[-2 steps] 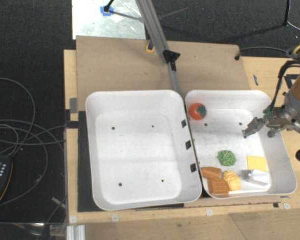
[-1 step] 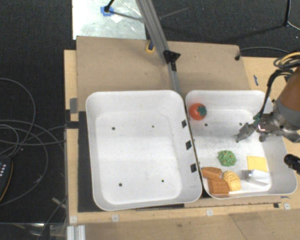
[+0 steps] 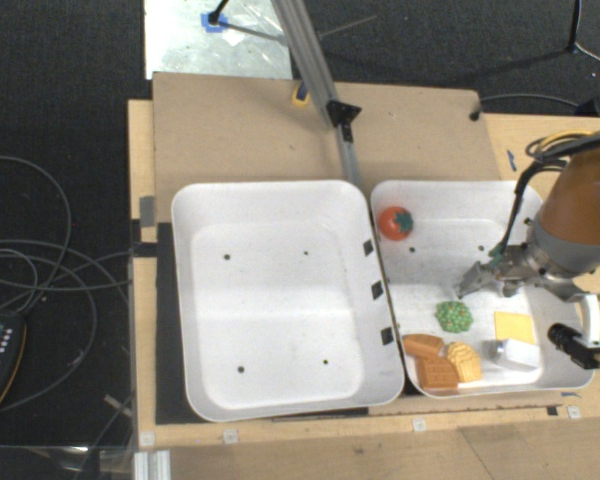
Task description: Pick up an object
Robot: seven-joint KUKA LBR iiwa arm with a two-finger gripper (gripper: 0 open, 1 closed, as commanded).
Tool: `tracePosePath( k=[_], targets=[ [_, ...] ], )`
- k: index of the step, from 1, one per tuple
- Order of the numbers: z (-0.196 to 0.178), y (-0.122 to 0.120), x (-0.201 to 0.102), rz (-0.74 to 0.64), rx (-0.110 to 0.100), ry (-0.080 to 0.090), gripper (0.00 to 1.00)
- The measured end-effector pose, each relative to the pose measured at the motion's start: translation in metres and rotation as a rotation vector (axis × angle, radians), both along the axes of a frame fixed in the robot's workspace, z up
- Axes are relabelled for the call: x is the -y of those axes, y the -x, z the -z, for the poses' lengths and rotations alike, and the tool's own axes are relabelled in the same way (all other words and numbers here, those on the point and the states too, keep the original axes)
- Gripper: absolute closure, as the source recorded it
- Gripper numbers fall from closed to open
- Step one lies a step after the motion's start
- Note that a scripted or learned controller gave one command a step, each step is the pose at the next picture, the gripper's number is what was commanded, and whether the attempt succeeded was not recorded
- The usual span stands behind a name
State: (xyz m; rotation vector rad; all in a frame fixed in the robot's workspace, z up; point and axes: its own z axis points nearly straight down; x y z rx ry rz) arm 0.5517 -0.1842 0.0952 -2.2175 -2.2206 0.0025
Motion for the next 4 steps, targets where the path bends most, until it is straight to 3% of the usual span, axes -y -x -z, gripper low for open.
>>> tracePosePath(
  k=[1,3,4],
  targets=[
    [-0.014,-0.002,0.001,0.0,0.007,0.002,1.0],
    [-0.118,-0.012,-0.006,-0.004,0.011,0.004,1.0],
    [-0.132,0.001,-0.053,-0.008,0.005,-0.001,1.0]
  ],
)
